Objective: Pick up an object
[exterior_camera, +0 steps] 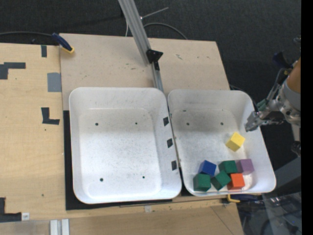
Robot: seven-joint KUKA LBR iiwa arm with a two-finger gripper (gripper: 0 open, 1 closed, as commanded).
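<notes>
**Pincer waits at the edge of the right bin**

Pincer [250, 123] hangs over the right wall of the right bin [205, 98]. Nothing sits between its fingers, but I cannot tell if they are apart or together.

Just beside it, inside the bin, lies a yellow block [235, 141], all alone. Near the front wall more blocks huddle close: a blue block [207, 168], three green blocks [202, 182], an orange block [237, 180] and a purple block [246, 166].

A left bin [117, 143] sits beside it.
</notes>
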